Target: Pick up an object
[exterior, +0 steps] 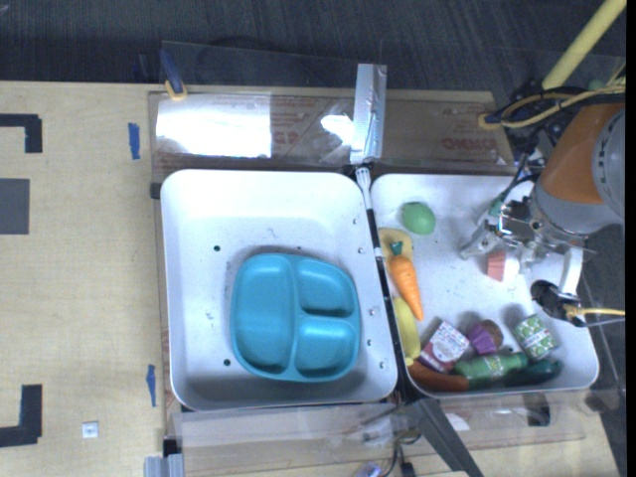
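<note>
My gripper point(500, 249) hangs low over the upper right of the right bin point(452, 192), with the orange-banded wrist point(576, 167) behind it. Its fingers stand open, spread to either side of a small pink block point(500, 265) that lies on the bin floor just below them. I cannot tell whether they touch the block. Left of the gripper lie a green ball point(418, 218) and an orange carrot point(404, 278).
Along the right bin's front wall lie a red-and-white packet point(446, 346), a purple item point(484, 336), a green patterned cube point(535, 336), a green bottle point(492, 368) and a red sausage-like piece point(437, 378). A yellow banana point(402, 318) hugs the divider. The left bin point(199, 217) holds a blue divided plate point(295, 314).
</note>
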`<action>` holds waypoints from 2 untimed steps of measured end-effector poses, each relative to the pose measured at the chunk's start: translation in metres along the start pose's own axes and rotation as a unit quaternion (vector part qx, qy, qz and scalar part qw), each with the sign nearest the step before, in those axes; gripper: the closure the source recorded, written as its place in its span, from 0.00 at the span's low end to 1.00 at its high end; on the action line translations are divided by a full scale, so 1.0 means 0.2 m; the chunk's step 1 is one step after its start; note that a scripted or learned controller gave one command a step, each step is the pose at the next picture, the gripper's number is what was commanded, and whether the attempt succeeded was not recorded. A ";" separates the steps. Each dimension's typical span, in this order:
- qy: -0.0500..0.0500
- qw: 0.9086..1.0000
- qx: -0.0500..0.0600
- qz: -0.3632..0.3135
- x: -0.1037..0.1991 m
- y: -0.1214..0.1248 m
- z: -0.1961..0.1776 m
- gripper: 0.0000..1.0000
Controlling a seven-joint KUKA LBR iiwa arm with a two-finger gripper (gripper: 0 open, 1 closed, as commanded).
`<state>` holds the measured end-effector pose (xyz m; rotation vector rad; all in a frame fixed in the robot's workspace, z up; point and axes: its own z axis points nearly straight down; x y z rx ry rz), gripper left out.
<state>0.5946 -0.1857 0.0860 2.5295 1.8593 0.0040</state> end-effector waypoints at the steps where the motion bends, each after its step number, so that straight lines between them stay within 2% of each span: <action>1: 0.000 1.000 -0.004 -0.001 0.00 0.01 -0.07 1.00; 2: 0.001 1.000 -0.001 -0.030 0.23 -0.03 -0.48 1.00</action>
